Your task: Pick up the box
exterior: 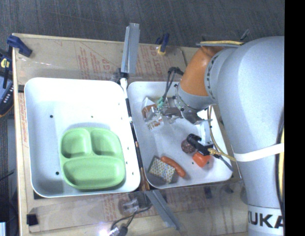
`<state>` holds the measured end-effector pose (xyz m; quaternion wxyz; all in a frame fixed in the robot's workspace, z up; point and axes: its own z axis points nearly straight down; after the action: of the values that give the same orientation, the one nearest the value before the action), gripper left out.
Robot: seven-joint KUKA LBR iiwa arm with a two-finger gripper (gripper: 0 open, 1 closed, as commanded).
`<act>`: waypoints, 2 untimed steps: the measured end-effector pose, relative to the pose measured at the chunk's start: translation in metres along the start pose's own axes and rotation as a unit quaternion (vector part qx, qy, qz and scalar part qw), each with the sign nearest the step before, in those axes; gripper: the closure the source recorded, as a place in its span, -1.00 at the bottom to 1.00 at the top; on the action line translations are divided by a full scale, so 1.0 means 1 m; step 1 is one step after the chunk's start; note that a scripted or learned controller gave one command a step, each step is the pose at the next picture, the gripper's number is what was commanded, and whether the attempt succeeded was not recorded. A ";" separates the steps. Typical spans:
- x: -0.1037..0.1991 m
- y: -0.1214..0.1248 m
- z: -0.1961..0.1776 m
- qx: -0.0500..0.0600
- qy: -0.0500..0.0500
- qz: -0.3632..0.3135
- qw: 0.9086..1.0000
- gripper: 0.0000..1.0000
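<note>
In the right bin (219,177), a small brown-and-white box (151,116) lies near the upper left corner. My gripper (163,108) reaches down beside it from the right and touches or nearly touches its right edge. The wrist hides how the gripper meets the box. A second, flat box with a chequered pattern (162,169) lies near the bin's front edge, well apart from the gripper.
An orange sausage (173,165) lies against the patterned box. A dark brown object (190,142) and a red-orange object (201,159) sit at the right of the bin. The left bin (39,107) holds a green divided plate (92,159). The arm's grey body covers the right side.
</note>
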<state>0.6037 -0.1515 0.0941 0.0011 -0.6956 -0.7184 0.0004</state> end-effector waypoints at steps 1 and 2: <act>-0.044 -0.047 -0.051 0.000 0.000 -0.064 0.998 -1.00; 0.019 -0.054 0.004 0.002 0.000 -0.046 0.999 -1.00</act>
<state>0.5486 -0.1344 0.0906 0.0026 -0.6618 -0.7496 0.0013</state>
